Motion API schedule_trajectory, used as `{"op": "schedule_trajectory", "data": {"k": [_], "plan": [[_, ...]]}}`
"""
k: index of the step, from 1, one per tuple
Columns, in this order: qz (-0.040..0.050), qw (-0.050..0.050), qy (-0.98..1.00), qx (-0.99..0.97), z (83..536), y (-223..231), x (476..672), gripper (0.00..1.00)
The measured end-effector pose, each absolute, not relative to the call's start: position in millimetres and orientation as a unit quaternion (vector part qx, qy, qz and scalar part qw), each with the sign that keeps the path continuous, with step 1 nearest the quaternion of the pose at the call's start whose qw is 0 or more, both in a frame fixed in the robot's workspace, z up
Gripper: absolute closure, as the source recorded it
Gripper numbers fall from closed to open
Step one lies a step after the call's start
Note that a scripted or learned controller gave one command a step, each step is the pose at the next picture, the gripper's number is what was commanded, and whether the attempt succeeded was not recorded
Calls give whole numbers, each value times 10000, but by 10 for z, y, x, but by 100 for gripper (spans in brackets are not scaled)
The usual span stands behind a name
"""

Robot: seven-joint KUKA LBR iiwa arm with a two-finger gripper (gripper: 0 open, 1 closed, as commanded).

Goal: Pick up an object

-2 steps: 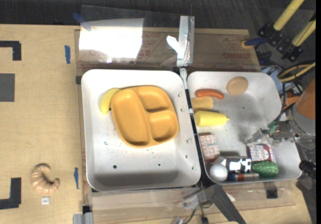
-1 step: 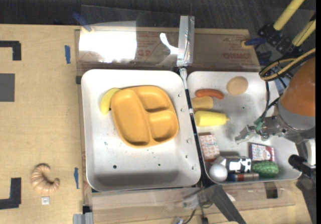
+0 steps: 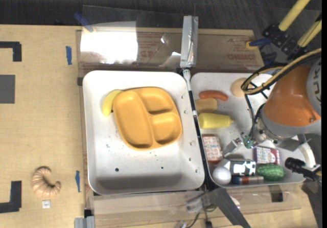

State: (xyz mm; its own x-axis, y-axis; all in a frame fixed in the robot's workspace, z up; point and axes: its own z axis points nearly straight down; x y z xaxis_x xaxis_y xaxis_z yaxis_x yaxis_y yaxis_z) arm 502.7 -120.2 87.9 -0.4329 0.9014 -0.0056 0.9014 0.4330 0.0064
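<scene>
Gripper (image 3: 244,141) low over the right bin (image 3: 240,81), jaw state impossible to tell. Just below it, crowded along the near wall: printed packet (image 3: 211,147), white ball (image 3: 222,175), green piece (image 3: 270,172). Up-left, well clear, yellow block (image 3: 214,120) and red sausage (image 3: 213,95). Left bin (image 3: 97,135) bearing an orange divided tray (image 3: 146,117). Croissant (image 3: 46,181) out on the cardboard bench (image 3: 36,119).
</scene>
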Motion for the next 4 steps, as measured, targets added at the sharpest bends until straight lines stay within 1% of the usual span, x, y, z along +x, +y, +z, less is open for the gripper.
{"op": "schedule_trajectory", "data": {"k": [1,2,3,4], "plan": [[18,42,7976,6032,878,-1101,5702,0],[12,35,8490,5284,873,-1062,6174,0],[25,70,8494,5277,1002,-1058,6195,100],[9,14,9181,3965,1862,-745,5526,100]]}}
